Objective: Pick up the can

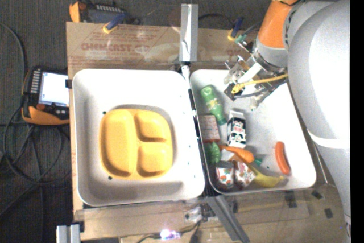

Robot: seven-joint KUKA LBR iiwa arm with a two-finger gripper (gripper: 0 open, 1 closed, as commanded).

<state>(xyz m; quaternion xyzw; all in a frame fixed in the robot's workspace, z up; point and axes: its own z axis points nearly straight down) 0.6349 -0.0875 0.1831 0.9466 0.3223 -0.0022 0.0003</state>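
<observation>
Approach step, nothing grabbed yet. Gripper [242,79] hovering over far corner of right bin [296,128], up near wall — can't tell if released or clenched, too cluttered at that angle. Can [226,174], best guess red-labelled one, sits at opposite near end of bin from hand, wedged beside banana [267,180], just past carrot [242,153] and milk carton [236,130]. Next move — travel across bin, drop straight down, tight neighbours look tricky.

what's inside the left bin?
The left bin holds a yellow compartment tray with three sections, lying flat near its middle. White bin floor shows all around the tray. Whatever lies under the tray is covered and cannot be seen.
</observation>
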